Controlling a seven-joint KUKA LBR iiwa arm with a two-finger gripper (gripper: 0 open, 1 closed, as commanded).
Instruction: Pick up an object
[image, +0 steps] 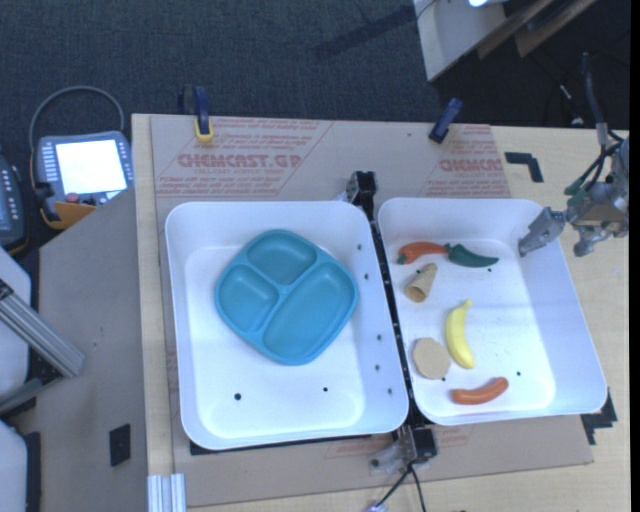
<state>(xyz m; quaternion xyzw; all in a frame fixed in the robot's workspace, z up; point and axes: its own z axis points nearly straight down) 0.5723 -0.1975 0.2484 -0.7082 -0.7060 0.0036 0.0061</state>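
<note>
Pincer hovering at the right bin's far right corner; I can't tell its state.

From it, I see the green pepper just left, the banana lower left, and the sausage further below. The blue plate sits far left.

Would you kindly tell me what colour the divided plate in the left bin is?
The plate is light blue, shown in the camera view.
</note>
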